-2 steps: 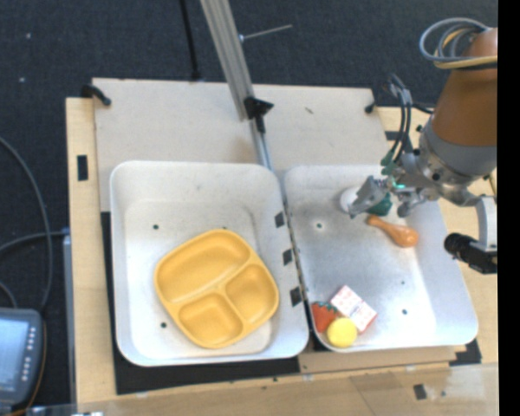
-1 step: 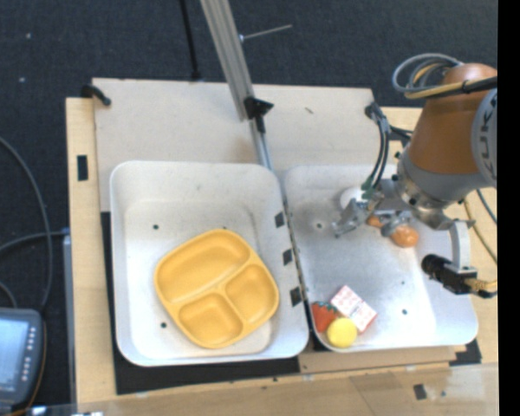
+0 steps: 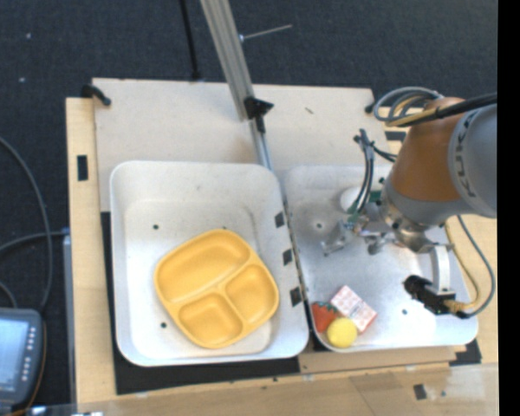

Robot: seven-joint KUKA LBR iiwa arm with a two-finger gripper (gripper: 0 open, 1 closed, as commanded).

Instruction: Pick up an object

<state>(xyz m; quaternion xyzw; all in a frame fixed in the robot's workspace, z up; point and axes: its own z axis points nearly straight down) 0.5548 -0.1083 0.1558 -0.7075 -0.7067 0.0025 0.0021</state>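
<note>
Yellow ball (image 3: pixel 342 332) sits cornered beside a patterned box (image 3: pixel 354 308); the gripper (image 3: pixel 357 237), state unclear, risks nudging both.

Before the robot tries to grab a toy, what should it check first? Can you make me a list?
1. Things to pick are in the right bin: ok. A yellow ball, a checkered box and a red piece lie in its near corner.
2. Gripper over those things: not ok, it hangs above bare floor farther back.
3. Gripper carrying nothing: cannot tell.
4. Things spaced apart for a clean grab: not ok, they crowd together against the bin wall.
5. Yellow tray out of the way: ok, it lies in the left bin.
</note>
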